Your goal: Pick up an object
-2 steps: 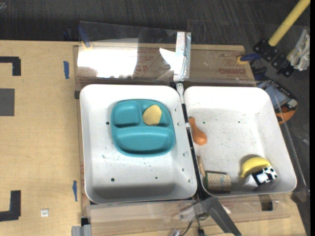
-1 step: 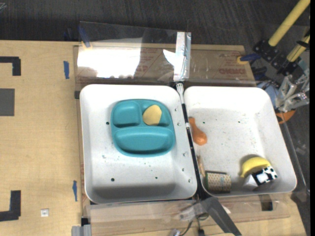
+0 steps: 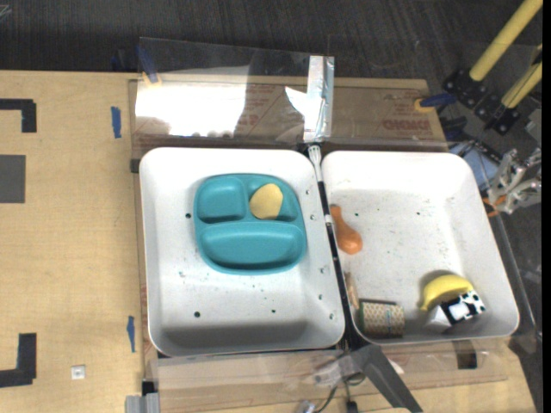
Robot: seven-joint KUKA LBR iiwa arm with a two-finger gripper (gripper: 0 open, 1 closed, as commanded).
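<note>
Two white bins are seen side by side on the bench. In the left bin (image 3: pixel 164 299) a teal plate (image 3: pixel 250 224) with three sections is set flat near the middle. A yellow, round thing (image 3: pixel 266 201) (maybe a toy potato chip or lemon) is found in the plate's upper right section.

In the right bin (image 3: pixel 405 188) four things are seen. An orange carrot-shaped toy (image 3: pixel 345 231) is laid right beside the wall shared by the two bins. A small patterned roll (image 3: pixel 381 316) is laid on its side close to the near wall. A yellow banana-like toy (image 3: pixel 444 289) is placed in the near right corner, and a little black and white thing (image 3: pixel 460 308) is touching it from just below.

A clear plastic sheet (image 3: pixel 224 101) is taped behind the bins. Yellow bars (image 3: pixel 508 28) are seen at the top right corner.

The state of the robot's hand cannot be told from this view.
</note>
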